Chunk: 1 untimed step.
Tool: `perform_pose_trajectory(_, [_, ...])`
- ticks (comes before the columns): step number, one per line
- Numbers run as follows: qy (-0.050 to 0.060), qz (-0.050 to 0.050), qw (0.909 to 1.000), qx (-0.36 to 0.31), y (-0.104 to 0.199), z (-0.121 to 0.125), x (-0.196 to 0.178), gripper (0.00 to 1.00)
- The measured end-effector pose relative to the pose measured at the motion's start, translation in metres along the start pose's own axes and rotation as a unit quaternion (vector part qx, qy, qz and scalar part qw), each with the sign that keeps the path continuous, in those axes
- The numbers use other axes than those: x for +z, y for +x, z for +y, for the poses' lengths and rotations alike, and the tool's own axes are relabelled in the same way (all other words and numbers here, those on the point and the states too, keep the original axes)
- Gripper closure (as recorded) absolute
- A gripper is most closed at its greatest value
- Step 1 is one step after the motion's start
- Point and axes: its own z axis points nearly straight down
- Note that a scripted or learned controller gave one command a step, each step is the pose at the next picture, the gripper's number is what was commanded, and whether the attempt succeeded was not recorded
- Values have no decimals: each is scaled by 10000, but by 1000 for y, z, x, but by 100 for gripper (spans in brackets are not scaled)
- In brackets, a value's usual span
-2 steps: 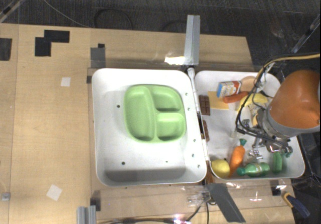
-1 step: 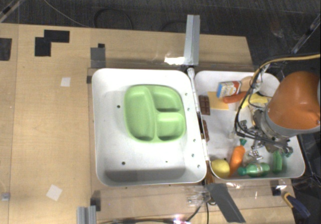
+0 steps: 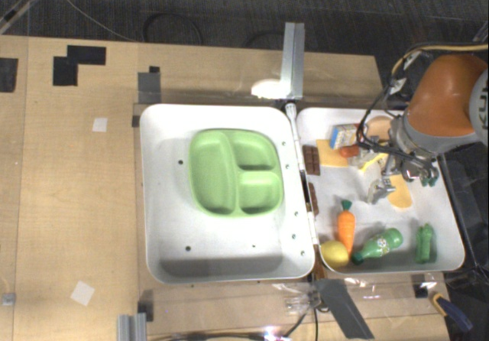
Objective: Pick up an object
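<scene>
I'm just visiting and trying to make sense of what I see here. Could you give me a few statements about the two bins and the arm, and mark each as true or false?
1. The green divided plate lies in the left bin. True.
2. The toy carrot lies in the left bin. False: it lies in the right bin, beside the lemon.
3. The gripper hangs over the right bin. True.
4. The green bottle is held up in the air by the gripper. False: it lies on the bin floor, near the front edge.
5. The arm's orange band is above the right bin's far side. True.
</scene>
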Motion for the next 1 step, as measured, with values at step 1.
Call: perform_pose_trajectory(1, [1, -14, 9999, 169, 58, 52, -3, 0])
